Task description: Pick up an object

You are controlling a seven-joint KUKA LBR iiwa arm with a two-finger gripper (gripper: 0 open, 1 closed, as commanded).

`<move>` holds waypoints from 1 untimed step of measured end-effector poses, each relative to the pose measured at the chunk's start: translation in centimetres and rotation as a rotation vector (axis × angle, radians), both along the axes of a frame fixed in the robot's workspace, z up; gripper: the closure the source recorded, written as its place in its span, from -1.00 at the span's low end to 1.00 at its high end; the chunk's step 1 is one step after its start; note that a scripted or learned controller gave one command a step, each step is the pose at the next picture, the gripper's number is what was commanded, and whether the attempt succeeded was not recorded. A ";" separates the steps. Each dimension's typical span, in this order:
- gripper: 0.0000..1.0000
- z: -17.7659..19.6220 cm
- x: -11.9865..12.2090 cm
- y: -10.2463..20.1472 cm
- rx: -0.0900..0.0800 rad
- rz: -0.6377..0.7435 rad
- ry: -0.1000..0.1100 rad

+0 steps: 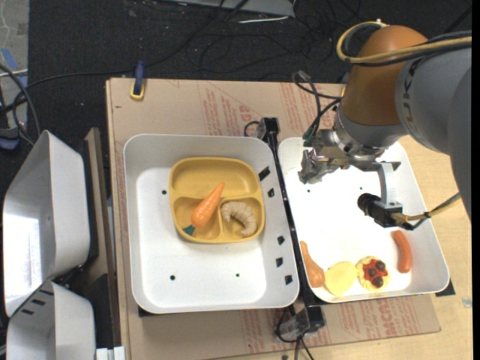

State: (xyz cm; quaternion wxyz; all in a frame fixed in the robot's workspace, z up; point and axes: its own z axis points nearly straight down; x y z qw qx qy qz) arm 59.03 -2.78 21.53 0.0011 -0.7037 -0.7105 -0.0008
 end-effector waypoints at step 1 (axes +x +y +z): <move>1.00 0.2 0.1 5.4 -0.001 -0.001 0.000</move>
